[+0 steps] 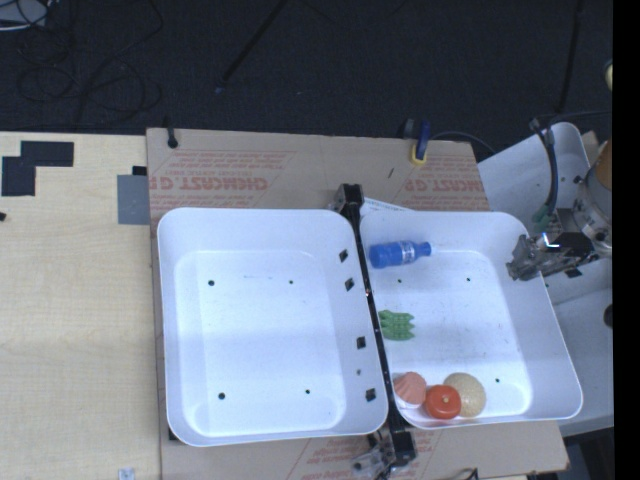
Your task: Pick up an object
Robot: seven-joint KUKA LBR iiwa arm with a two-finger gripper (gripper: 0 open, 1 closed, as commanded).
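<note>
The blue bottle lies left-right, cap right; green toy below it. My gripper hangs over the right bin's rim — spread unclear.

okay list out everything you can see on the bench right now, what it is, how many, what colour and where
bottle: 1, blue, lying on its side at the far left of the right bin
green object: 1, green, right bin by the left wall
round pieces: 3, pinkish, red and tan, clustered in the right bin's near corner
bins: 2, white, side by side on cardboard
clamp: 1, blue and yellow, far edge of the cardboard
gripper: 1, grey, at the right bin's right rim
</note>
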